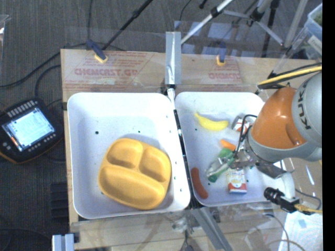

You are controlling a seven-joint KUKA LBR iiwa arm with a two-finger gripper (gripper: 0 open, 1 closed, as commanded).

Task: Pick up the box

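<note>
The box (236, 182) is a small white carton with red and green print. It lies near the front of the right bin (209, 106), just under the arm's wrist. My gripper (222, 167) hangs low over the bin, right beside the box's upper left corner, its metal parts pointing down and to the left. The grey arm with its orange band (275, 124) covers the bin's right side and hides what lies beneath it. Nothing shows the box lifted; it rests on the bin floor.
Around the gripper lie a banana (212, 122), a carrot piece (226, 144), a green item (226, 153) and a red sausage (199, 183). A yellow divided plate (135, 172) sits in the left bin (84, 140). The divider wall (178, 140) runs between the bins.
</note>
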